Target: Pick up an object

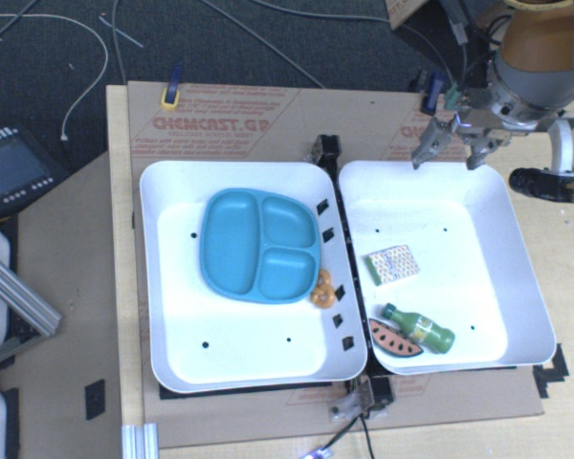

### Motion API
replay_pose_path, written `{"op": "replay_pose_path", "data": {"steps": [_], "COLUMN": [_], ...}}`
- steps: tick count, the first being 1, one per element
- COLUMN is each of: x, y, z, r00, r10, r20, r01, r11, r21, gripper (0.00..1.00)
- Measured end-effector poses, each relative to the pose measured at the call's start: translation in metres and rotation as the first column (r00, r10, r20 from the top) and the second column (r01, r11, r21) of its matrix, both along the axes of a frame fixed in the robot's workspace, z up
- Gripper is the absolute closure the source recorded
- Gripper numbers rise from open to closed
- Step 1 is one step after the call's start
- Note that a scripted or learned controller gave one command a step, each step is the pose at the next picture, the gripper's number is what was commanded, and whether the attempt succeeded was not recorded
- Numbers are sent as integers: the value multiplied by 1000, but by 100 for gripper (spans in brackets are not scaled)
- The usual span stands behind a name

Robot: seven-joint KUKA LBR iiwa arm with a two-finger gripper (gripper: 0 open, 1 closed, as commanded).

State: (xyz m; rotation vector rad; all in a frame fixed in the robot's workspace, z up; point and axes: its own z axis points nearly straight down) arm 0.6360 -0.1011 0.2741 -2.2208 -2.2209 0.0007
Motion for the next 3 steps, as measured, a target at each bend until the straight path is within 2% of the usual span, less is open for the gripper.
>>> {"op": "replay_pose_path", "data": {"steps": [1, 2, 3], "x": [-6, -8, -5], "y": [0, -1, -8], "z": [-43, -107, -154], "r00": [1000, 1000, 1000], "r10": [0, 0, -1], "r20": [-5, -6, -6], "r01": [0, 0, 1], "r11": [1000, 1000, 1000], "r21": [1, 1, 1], "gripper": [0, 0, 0]}}
